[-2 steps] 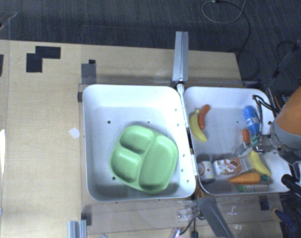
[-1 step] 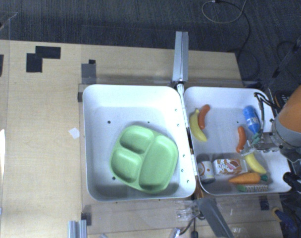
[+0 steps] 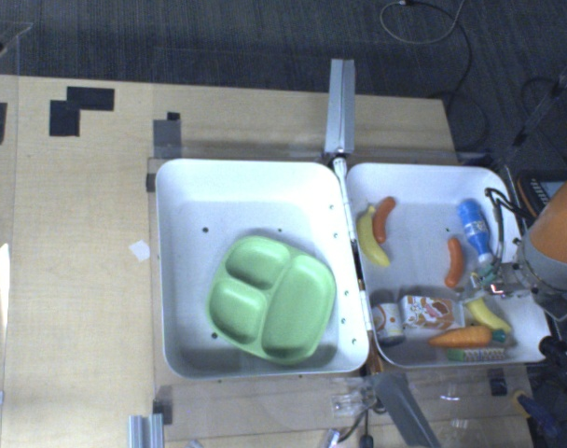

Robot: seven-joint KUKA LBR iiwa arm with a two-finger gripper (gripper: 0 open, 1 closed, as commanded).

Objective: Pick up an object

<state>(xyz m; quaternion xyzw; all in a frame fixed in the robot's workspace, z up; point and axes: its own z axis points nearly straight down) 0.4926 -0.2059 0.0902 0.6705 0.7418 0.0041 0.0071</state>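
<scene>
The right bin point(image 3: 423, 180) holds several small things. A yellow banana point(image 3: 371, 242) and a red sausage point(image 3: 384, 215) lie by its left wall. A blue bottle point(image 3: 473, 228) and a second red sausage point(image 3: 454, 263) lie toward the right. Along the near wall are a small printed carton point(image 3: 416, 313), a carrot point(image 3: 461, 337) and another yellow banana point(image 3: 487, 315). My gripper point(image 3: 487, 284) is low over the right side of this bin, just above the second banana and below the blue bottle. Nothing is seen held in it.
The left bin point(image 3: 186, 250) holds a green divided plate point(image 3: 272, 297). A metal divider post point(image 3: 339, 110) stands between the bins at the back. My arm's orange band point(image 3: 556, 236) hangs over the right bin's right rim. Cables lie beyond the bench.
</scene>
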